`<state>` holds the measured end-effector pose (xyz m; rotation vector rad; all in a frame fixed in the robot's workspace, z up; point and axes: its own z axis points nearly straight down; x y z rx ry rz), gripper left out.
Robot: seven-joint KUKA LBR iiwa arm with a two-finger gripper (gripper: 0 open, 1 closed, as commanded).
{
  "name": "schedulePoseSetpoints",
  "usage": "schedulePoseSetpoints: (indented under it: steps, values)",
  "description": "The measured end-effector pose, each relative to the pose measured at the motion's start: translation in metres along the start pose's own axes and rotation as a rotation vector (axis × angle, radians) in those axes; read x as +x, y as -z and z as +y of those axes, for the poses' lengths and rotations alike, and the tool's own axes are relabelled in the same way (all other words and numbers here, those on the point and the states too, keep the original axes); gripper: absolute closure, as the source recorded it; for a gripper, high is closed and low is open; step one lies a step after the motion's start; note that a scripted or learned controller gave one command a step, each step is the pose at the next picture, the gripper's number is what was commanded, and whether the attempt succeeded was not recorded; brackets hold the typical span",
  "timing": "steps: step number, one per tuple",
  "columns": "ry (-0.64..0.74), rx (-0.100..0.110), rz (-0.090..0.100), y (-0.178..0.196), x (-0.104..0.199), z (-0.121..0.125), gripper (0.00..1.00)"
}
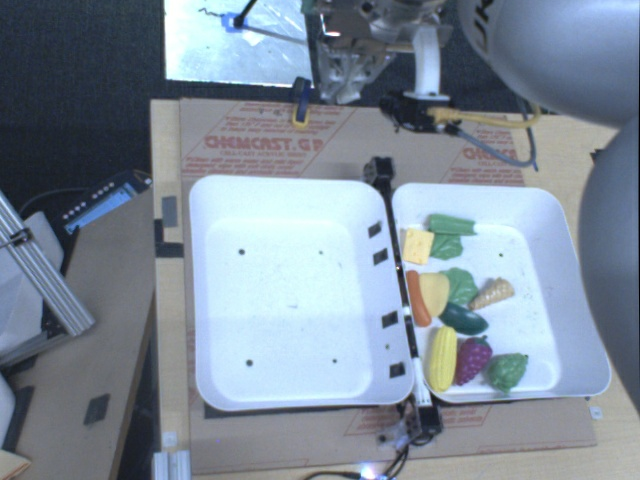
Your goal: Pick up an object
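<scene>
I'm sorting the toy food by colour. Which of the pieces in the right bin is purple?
The grape bunch, near the bin's front edge, between the yellow corn and a green leafy piece. No other piece is purple.

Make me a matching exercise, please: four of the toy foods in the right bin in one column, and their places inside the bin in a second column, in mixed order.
Things:
1. yellow cheese wedge
2. purple grapes
3. orange carrot
4. corn cob

Places:
A. along the bin's left wall, at mid height
B. near the front edge, left of the grapes
C. upper left part, below the flat green piece
D. near the front edge, between the corn and a green leafy piece

Pairs: 1-C, 2-D, 3-A, 4-B
</scene>
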<state>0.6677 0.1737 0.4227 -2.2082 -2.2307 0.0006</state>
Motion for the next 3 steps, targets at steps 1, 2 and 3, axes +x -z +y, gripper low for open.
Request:
schedulePoseSetpoints:
  steps: [1,2,3]
  values:
    - [-0.004,-0.008,0.000,0.038,0.023,0.001,1.00]
    - [-0.005,-0.009,0.001,0.089,0.035,0.001,1.00]
    - [-0.023,-0.004,-0.007,0.089,-0.112,0.000,1.00]
